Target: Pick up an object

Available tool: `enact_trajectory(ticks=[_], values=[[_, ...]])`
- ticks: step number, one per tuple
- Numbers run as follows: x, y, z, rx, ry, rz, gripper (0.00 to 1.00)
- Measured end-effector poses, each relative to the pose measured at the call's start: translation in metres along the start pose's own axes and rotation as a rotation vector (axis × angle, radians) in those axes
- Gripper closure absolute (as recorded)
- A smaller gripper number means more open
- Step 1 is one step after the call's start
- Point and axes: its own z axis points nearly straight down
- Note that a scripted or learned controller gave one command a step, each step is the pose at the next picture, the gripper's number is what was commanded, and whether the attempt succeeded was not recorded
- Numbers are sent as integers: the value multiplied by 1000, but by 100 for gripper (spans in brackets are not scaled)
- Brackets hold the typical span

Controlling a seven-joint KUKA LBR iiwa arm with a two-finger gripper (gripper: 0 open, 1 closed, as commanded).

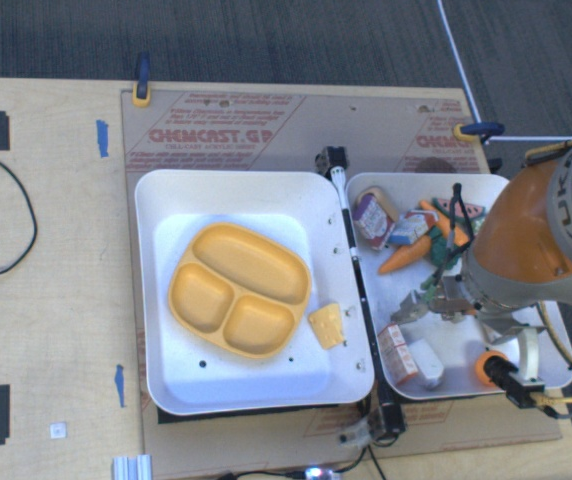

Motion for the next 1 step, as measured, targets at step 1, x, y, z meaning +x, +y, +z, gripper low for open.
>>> enact_trajectory(ticks=[1], values=[[0, -11, 11, 4, 3, -1, 0]])
